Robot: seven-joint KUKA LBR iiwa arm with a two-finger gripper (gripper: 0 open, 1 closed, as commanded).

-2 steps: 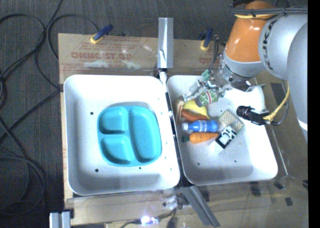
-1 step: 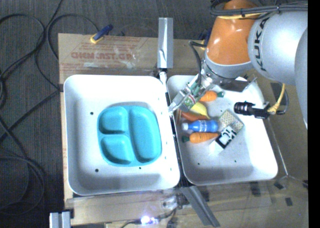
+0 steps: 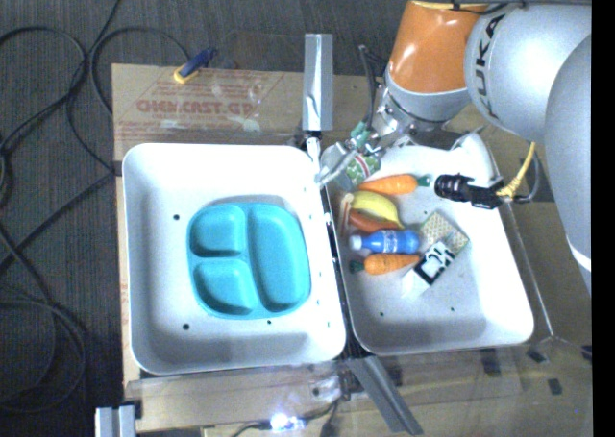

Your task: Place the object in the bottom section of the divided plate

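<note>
Fingers: seen at the gripper as pale, blurred prongs at the right bin's upper left corner; whether they are parted or closed cannot be told, and nothing is seen between them.
Objects: a pile lies in the right bin, just below and right of the gripper — a carrot nearest, then a yellow banana-like piece, a small bottle with a blue label, a second carrot and a black-and-white card.
Contact: the upper carrot's tip is seen close to the gripper, apparently not touching.
Divided plate: the blue plate is seen in the middle of the left bin, with nothing on it; two small sections are on its left, one long section on its right.
Edges: the two bins' rims meet between gripper and plate.
Open room: bare white floor surrounds the plate; the right bin's lower half is bare.
Hidden: the arm covers the right bin's upper right edge; a green item at the gripper is too blurred to name.
</note>
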